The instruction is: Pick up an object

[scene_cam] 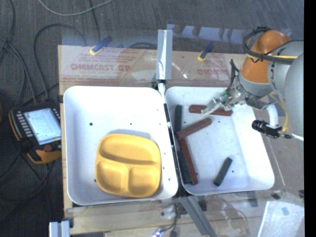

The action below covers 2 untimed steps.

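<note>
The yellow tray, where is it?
The yellow tray lies in the left white bin, toward its near edge, close to the wall shared with the right bin that holds the dark sticks.

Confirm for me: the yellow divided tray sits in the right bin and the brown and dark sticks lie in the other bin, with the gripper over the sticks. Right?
Not quite. The camera view shows the yellow divided tray in the left bin. The brown and dark sticks lie in the right bin, and the gripper is over the sticks there, as you said.
</note>
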Available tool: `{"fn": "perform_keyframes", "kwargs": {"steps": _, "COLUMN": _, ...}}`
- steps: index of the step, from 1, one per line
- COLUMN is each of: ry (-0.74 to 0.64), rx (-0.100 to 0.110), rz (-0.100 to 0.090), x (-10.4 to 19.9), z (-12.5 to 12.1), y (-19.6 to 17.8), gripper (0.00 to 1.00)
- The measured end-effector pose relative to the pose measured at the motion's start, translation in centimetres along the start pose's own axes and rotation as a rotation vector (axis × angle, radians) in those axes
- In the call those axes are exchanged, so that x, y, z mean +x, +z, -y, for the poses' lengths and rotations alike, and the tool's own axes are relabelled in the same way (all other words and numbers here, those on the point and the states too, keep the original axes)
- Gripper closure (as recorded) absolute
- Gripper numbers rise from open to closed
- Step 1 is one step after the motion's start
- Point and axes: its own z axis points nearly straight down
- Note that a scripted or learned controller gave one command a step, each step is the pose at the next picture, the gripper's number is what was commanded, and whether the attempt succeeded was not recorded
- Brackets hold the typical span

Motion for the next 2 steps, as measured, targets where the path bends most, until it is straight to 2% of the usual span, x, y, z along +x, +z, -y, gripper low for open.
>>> {"fn": "perform_keyframes", "kwargs": {"steps": 1, "ry": 0.061, "rx": 0.003, "rz": -0.009, "x": -0.6, "z": -0.1, "y": 0.2, "gripper": 0.0}}
{"fn": "perform_keyframes", "kwargs": {"steps": 2, "ry": 0.058, "rx": 0.011, "rz": -0.012, "x": -0.5, "z": -0.1, "y": -0.9, "gripper": 1.0}}
